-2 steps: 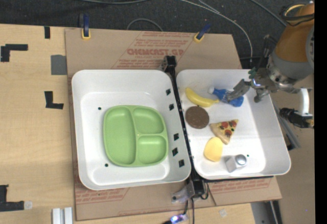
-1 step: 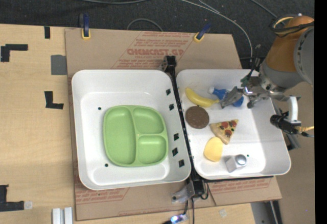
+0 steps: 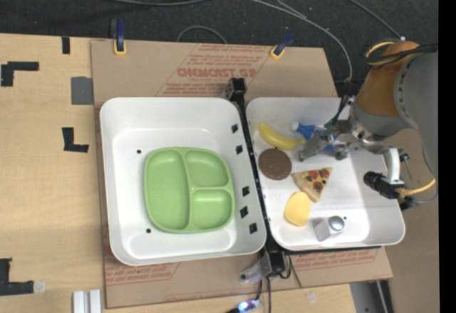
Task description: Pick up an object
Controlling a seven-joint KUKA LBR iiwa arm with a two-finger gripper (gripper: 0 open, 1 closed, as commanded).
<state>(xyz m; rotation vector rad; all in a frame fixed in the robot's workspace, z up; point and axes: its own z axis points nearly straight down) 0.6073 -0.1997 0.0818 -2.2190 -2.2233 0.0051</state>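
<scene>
Nearest the camera, at the near edge of the right bin (image 3: 385, 237), lies a small grey block (image 3: 328, 227), with a yellow lump (image 3: 298, 209) just to its left. Farther in sit a pizza slice (image 3: 313, 182), a brown disc (image 3: 274, 163) near the bin's left wall, and a banana (image 3: 276, 137) at the far left. A small blue thing (image 3: 306, 131) lies just right of the banana. Over the right bin's far part hangs the claw (image 3: 320, 146), low and close to the blue thing, its fingers slightly parted with nothing seen between them. From the right reaches the grey arm (image 3: 406, 105) with its orange band. On the table, the left bin (image 3: 121, 126) holds a green divided plate (image 3: 189, 188).
</scene>
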